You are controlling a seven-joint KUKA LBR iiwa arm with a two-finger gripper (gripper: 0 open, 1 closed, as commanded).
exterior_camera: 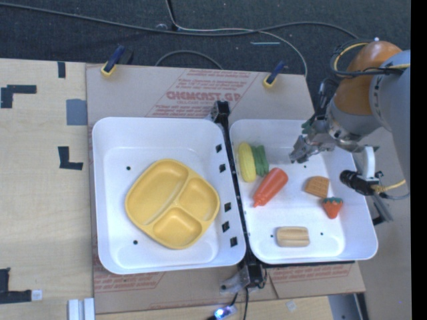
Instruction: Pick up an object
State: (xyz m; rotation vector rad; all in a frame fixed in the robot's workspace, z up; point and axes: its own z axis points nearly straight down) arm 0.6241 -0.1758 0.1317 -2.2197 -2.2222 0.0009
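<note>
the left bin (107,199) holds a yellow divided plate (172,203). the right bin (360,245) holds the pickable toys: carrot (269,186), corn (246,161), bread (292,236), strawberry (332,207). the pincer (298,155) hovers beside the corn, perhaps lining up; whether clenched or released, i cannot tell.

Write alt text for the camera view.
A grey arm's pincer hovers over the right bin, which holds a corn cob, carrot, strawberry and two bread-like pieces. The left bin holds a yellow divided plate.
</note>
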